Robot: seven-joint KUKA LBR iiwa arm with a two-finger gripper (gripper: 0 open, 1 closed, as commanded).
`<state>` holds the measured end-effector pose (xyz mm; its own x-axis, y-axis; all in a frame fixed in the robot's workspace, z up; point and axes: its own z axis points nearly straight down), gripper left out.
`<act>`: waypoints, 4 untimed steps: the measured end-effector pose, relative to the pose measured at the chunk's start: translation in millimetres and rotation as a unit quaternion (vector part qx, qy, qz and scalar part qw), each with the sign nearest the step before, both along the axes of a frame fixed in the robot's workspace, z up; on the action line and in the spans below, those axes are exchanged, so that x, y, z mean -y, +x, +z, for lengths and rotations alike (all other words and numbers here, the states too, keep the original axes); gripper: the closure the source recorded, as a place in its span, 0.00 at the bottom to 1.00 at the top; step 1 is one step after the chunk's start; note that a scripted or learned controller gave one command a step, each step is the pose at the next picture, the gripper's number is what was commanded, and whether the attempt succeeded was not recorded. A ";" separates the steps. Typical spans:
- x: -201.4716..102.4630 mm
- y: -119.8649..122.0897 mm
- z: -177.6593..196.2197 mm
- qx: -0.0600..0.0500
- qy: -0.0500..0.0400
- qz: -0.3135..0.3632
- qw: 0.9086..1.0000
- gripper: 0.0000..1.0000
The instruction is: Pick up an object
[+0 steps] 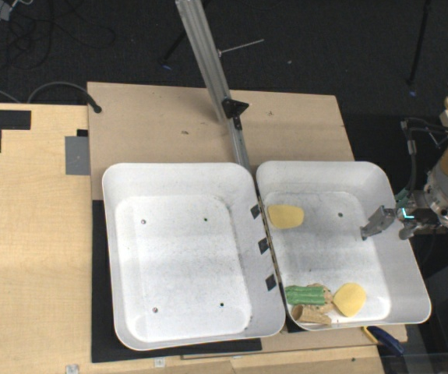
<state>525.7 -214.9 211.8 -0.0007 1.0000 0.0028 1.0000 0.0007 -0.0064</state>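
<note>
The gripper [381,223] hangs at the right rim of the right bin [379,179], at about three o'clock of that bin, its grey fingers pointing in toward nine o'clock over the white floor, with a small teal light glowing on the body behind them. Nothing sits between the fingers, and whether they are spread or closed cannot be told from this slanted view. The nearest thing to it is a pale yellow lump [286,216], which lies on the bin floor toward nine o'clock from the gripper, close to the left wall of the right bin and well apart from the fingers. The other things are gathered at the bin's six o'clock edge, toward seven o'clock from the gripper: a round yellow piece [350,298], a green strip [305,294] just to its nine o'clock side, and a tan scrap [312,313] tucked under them at the rim, all three touching or nearly so. The left bin [122,201] sits beside the right one, their rims meeting along a line with three small black clips [262,245]. A slanted metal rail [206,57] runs from twelve o'clock down to where the bins meet. No brand, label or readable writing can be made out on the bins, the things or the gripper.
</note>
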 end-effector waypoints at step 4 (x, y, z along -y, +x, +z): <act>-5.5 -8.2 -119.9 0.002 -0.001 -0.001 1.000 0.00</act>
